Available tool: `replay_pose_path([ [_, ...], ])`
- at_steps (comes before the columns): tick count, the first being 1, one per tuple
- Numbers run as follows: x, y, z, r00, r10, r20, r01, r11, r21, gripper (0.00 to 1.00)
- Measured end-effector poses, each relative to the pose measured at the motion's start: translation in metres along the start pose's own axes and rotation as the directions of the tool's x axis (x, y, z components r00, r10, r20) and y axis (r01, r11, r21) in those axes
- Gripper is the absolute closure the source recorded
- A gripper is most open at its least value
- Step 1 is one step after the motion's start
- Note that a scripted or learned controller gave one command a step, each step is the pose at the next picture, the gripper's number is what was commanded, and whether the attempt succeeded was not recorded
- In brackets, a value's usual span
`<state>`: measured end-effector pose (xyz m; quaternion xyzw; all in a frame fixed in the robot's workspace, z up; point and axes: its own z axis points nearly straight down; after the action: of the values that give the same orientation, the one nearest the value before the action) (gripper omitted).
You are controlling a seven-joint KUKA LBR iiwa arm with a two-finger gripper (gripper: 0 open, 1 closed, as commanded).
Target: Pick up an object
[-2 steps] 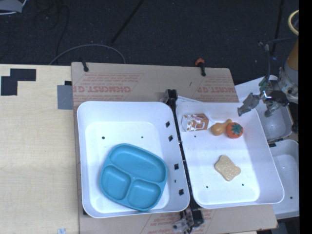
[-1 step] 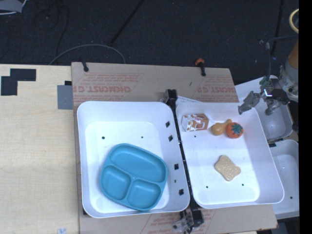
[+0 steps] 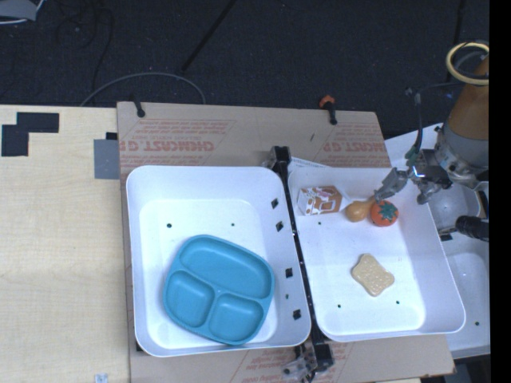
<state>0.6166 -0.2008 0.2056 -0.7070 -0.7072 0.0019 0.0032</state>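
- 2 shallow white bins sit side by side on a bench, seen from above at a slant.
- The left bin (image 3: 152, 190) holds a blue 3-compartment tray (image 3: 218, 289) toward its near side.
- The right bin (image 3: 415, 294) holds a small patterned packet (image 3: 321, 201) near its far left, an orange pear-shaped toy (image 3: 359, 210) touching a red tomato toy (image 3: 385, 214), and a tan cracker-like piece (image 3: 373, 275) nearer the front.
- The gripper (image 3: 409, 183) hangs over the right bin's far right corner, just beside the tomato toy; its fingers look spread apart, grasping nothing.
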Motion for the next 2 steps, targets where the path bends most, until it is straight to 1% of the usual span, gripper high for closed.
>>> replay_pose_path([
  [1,-0.003,0.0,0.064,1.0,0.001,0.0,-0.001,1.0,0.001,0.0],
  [2,-0.001,-0.001,0.118,1.0,0.001,0.0,-0.001,1.0,0.0,0.0],
])
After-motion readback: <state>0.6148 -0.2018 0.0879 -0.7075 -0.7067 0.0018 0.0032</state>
